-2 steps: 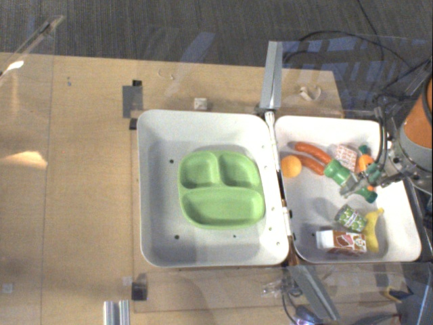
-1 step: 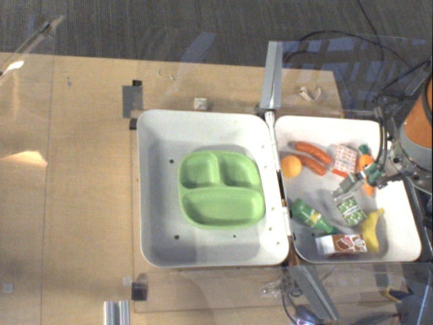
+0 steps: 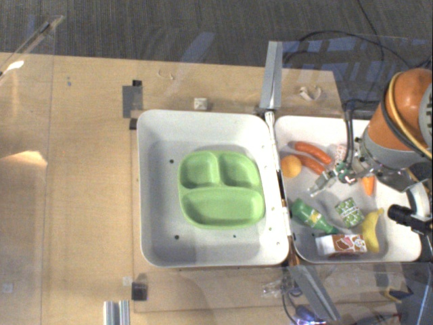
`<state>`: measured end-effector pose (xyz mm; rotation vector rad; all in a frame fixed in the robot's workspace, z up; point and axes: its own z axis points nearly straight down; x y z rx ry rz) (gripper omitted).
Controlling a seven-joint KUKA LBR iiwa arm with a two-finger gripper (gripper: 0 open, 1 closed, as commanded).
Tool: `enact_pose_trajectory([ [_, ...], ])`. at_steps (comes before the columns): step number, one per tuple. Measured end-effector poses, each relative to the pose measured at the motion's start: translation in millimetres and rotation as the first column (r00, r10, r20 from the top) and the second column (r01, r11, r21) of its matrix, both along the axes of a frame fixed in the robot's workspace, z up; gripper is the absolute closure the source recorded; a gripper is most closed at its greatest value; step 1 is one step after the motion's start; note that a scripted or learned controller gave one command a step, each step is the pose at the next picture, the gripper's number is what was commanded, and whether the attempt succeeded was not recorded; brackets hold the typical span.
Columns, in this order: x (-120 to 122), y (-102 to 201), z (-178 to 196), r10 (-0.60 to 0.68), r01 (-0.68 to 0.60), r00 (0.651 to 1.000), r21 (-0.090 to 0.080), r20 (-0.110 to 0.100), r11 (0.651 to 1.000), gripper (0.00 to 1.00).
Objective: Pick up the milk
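White right bin (image 3: 413, 252): the hand (image 3: 329, 179), fingers apart and empty, hovers short of the milk (image 3: 348, 210) (small green-white carton); next, descend over it.

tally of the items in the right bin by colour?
Orange: 3, two carrots and a round fruit
Green: 2, a bottle and a small carton
Yellow: 1, a banana
Red and white: 1, a carton lying flat
Total: 7
An orange bit by the gripper is too hidden to count.
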<state>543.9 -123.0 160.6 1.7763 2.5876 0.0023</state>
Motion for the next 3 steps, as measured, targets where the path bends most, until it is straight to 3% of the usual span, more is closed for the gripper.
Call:
enact_pose_trajectory([
  [1, -11, -65, 3, 0.073, -0.073, 0.997, -0.002, 0.003, 0.997, 0.0],
  [2, 1, -27, -59, 0.115, -0.115, 0.993, 0.0, 0.001, 0.993, 0.0],
  [3, 29, -57, 4, 0.26, -0.26, 0.966, -0.004, 0.004, 0.966, 0.0],
])
